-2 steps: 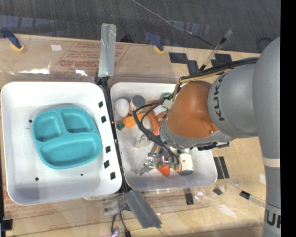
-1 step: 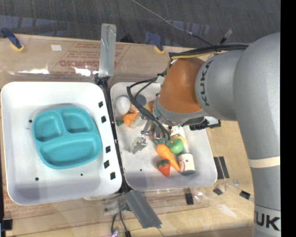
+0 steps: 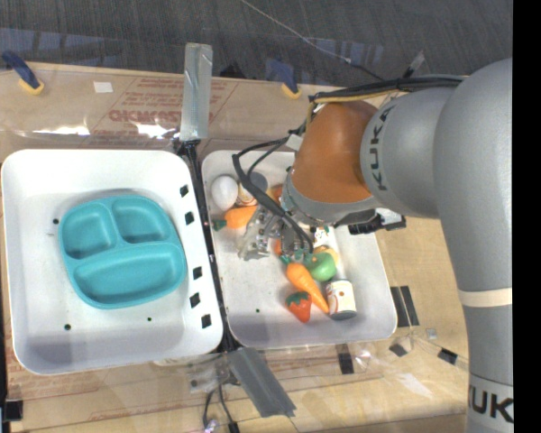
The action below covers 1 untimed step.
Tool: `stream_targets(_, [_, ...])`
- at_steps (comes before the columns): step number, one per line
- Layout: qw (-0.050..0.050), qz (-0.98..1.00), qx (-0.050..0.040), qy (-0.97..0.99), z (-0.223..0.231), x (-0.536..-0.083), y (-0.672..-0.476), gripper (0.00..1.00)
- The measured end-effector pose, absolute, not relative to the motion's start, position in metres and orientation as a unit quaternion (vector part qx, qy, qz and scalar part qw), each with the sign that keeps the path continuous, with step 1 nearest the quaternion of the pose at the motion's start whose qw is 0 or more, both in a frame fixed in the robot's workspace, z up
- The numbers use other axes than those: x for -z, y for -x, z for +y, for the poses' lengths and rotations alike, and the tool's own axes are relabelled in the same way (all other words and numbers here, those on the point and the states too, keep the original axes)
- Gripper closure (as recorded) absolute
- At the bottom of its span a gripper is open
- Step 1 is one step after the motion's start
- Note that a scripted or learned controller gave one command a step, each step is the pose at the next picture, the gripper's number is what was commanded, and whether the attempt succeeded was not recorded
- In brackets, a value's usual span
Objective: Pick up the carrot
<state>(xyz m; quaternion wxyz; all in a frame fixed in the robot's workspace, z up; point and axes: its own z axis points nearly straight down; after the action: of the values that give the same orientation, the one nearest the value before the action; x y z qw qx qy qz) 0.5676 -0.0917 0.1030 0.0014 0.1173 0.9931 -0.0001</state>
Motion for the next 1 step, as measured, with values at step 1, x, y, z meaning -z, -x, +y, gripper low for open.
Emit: stream_targets(1, [0.004,0.994,-0.0009,-0.11,-0.0327,-0.1961,-0.532,1.0])
